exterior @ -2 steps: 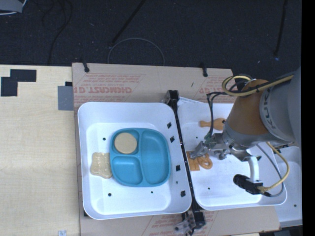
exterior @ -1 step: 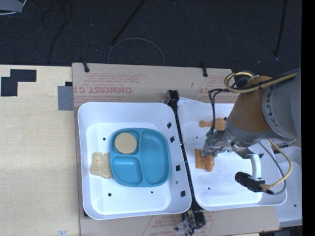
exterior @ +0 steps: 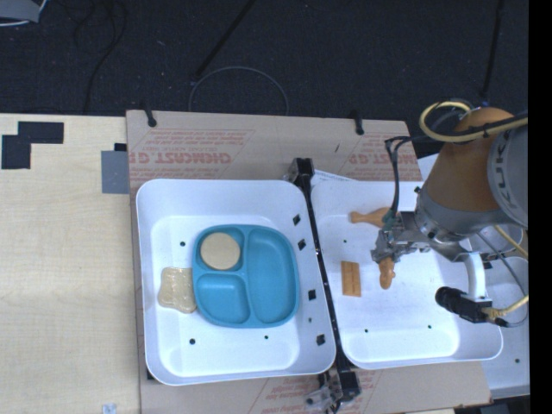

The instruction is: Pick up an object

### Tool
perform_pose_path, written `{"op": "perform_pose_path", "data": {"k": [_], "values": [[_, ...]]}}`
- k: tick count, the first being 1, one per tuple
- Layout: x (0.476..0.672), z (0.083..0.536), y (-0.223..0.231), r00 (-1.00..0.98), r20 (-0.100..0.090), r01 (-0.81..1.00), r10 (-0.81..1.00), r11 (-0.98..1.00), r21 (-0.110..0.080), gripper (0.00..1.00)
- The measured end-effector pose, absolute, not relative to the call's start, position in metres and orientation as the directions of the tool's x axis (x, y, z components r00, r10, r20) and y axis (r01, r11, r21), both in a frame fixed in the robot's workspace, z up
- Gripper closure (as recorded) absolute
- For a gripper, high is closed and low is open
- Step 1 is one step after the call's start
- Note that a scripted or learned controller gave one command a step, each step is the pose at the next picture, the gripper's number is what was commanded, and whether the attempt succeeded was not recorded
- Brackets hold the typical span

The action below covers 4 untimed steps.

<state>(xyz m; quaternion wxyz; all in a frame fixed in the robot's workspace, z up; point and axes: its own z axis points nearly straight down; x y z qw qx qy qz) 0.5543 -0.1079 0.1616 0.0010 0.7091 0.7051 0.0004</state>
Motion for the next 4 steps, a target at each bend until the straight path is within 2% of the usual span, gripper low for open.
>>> {"op": "perform_pose_path", "data": {"k": [2, 4], "values": [[0.55, 0.271, -0.119, 0.0, -0.001, 1.0, 1.0, 0.0, 0.004, 1.0], [0.56, 0.242, -0.026, -0.003, 0.002, 1.0, 1.0, 0.003, -0.005, 1.0]]}}
